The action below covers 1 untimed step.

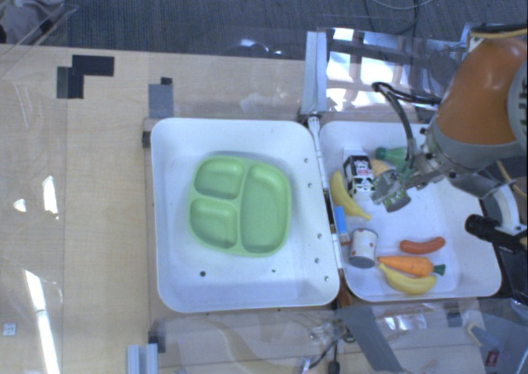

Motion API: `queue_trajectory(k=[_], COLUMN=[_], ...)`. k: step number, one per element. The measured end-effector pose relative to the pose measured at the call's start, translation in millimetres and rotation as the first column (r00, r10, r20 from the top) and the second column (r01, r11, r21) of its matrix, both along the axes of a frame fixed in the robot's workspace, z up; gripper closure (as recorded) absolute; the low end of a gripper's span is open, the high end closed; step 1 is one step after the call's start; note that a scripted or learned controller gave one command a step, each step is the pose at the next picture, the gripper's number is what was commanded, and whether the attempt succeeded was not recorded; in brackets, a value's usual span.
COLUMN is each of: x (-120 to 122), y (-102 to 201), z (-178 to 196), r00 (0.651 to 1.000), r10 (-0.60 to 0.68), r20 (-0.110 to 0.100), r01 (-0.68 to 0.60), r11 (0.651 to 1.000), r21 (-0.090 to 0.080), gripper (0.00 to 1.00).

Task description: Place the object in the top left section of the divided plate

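A green divided plate (241,205) lies in the left white bin (177,281), with two small sections on its left and one long section on its right. My gripper (393,192) hangs over the right bin (470,281), just right of a small black-and-white can (358,176) and a yellow banana (344,197). Nothing can be made out between its fingers. A green item (389,153) lies partly hidden behind the gripper.
The right bin also holds a grey-white can (362,247), a red sausage (422,244), a carrot (407,265) and a second banana (410,282) near its front. The arm (483,100) fills the right side above the bin.
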<state>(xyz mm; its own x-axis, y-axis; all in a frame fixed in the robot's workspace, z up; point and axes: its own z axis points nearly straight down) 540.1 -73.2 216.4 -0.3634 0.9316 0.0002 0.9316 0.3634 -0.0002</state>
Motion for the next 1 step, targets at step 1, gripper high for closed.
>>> queue_trajectory(k=[1], x=[-18.6], y=[109.6], z=[39.2], r00=[1.0], r10=[-0.006], r20=[0.001], r01=[0.006], r11=[1.0], r21=[0.0], gripper=[1.0])
